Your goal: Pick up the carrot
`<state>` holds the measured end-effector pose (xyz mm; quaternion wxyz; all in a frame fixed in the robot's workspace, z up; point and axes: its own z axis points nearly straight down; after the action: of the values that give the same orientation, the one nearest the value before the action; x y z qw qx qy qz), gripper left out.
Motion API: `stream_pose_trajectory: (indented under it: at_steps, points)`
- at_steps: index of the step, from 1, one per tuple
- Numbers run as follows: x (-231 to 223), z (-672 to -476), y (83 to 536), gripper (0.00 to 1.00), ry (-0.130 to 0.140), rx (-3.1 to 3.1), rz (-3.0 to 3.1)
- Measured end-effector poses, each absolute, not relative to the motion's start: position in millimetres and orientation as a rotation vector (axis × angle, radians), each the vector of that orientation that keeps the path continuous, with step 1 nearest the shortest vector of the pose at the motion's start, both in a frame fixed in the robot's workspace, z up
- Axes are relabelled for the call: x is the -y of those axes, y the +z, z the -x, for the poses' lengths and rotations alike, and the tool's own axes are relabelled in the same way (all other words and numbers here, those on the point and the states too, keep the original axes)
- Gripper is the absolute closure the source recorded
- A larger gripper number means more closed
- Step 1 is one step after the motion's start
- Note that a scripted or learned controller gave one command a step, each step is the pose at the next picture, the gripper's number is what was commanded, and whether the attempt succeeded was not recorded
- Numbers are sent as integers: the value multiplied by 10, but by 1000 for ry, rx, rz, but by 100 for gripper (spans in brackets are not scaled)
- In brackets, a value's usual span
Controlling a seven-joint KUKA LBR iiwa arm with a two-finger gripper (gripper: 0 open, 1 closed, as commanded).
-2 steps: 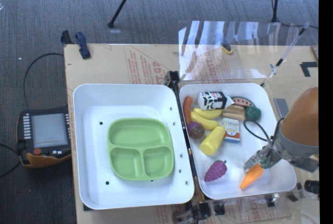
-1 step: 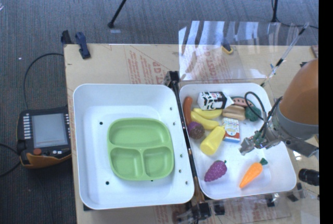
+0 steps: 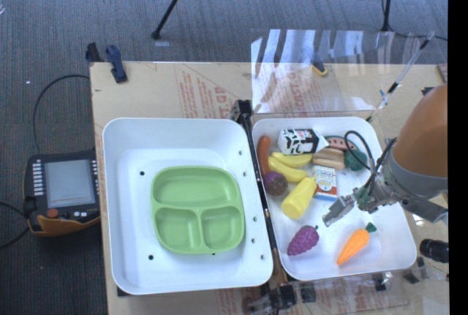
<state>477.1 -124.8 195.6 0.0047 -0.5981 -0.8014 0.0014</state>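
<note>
**Carrot grab: gripper's parked right above it, nothing picked yet**

Closest to me, the carrot [image 3: 352, 245] lies loose at the front of the right bin [image 3: 398, 251], leafy end pointing up toward the arm, with purple grapes [image 3: 303, 240] just beside it on the left. The gripper [image 3: 342, 208] hangs a bit above and left of it, near the yellow bottle [image 3: 299, 198]. Its jaws look slightly parted and hold nothing (hard to be sure at this angle). I'd call this the approach step: it needs to shift toward the carrot, line up across it, then drop. Further back sit a banana [image 3: 287, 167] and milk carton [image 3: 301, 139]. The left bin [image 3: 131, 145] holds a green tray [image 3: 197, 210].
</note>
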Motion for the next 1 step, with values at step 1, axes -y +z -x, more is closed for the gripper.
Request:
stream_pose_trajectory:
  at_steps: [1]
  points:
    - [1638,-4752,831,0,-3,2916,1143]
